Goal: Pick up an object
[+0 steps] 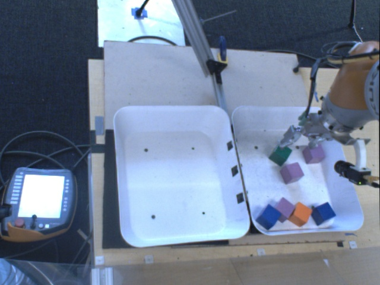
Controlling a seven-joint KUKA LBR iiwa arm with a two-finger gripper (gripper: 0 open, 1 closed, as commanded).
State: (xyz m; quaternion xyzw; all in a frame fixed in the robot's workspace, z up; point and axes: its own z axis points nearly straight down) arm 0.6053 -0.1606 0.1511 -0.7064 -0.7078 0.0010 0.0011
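My gripper (301, 140) hangs over the upper part of the right bin (256, 120), fingers spread open with nothing between them. A green block (279, 155) lies just below its left finger (290, 136), and a purple block (313, 154) lies just below its right finger. A second purple block (291, 172) sits a little nearer the front. Along the bin's front edge sit a blue block (268, 216), a third purple block (285, 207), an orange block (300, 214) and another blue block (323, 213).
The left bin (127, 159) adjoins the right one, with black clips (234, 170) on the shared rim. A slanted metal pole (196, 31) with a clamp crosses the back. A teach pendant (37, 203) and cables lie on the floor at the left.
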